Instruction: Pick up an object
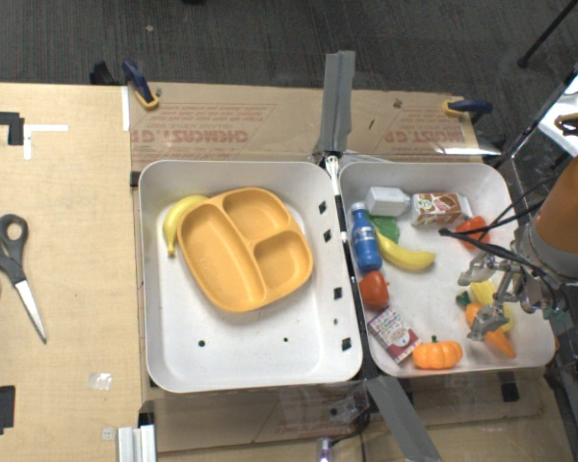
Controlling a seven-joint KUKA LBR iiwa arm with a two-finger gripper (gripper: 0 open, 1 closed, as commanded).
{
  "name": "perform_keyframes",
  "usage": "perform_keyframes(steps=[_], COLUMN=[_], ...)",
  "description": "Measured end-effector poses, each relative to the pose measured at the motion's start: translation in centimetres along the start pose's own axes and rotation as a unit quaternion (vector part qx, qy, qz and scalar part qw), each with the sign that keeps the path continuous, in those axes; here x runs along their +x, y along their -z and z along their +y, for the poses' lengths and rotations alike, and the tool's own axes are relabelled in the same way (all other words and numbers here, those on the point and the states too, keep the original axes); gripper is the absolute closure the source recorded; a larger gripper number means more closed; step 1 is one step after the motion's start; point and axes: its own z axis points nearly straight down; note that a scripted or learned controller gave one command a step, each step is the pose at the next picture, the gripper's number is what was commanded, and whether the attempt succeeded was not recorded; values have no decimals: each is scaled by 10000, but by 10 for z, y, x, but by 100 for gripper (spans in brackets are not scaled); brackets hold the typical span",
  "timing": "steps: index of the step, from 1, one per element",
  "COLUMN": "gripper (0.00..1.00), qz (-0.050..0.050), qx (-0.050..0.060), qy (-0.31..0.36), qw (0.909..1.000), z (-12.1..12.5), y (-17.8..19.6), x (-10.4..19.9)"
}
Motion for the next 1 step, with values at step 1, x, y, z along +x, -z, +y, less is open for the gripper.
perform_keyframes(steps=[1], gripper=[0], qz=[-9], qx=[1], qy=[-687], qw=[9976], z=[-6], y=[-10], x=[21])
